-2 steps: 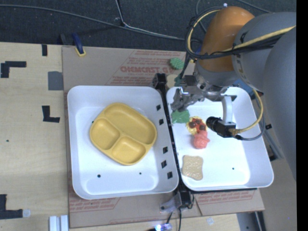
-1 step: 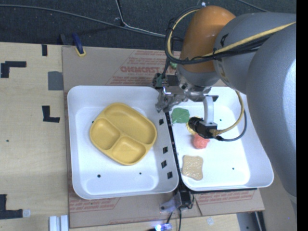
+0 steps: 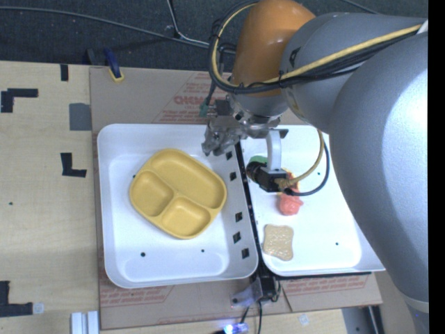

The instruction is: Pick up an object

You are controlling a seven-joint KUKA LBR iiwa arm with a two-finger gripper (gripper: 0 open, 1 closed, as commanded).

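A yellow divided plate (image 3: 178, 193) lies in the left bin (image 3: 118, 256), tilted on a diagonal. The right bin (image 3: 334, 249) holds a tan bread-like slice (image 3: 279, 241) near its front and a red-pink piece (image 3: 290, 204) just behind that. A small green thing (image 3: 257, 161) is partly hidden further back. My gripper (image 3: 221, 142) hangs over the back right corner of the left bin, just past the plate's far edge and close to the wall between the bins. Nothing shows between its tips.
The grey arm and its orange band cover the back of the right bin (image 3: 313, 134). The bins stand on a cardboard sheet (image 3: 153, 96) on a wooden bench (image 3: 42, 186). A dark divider (image 3: 240, 214) runs between the bins.
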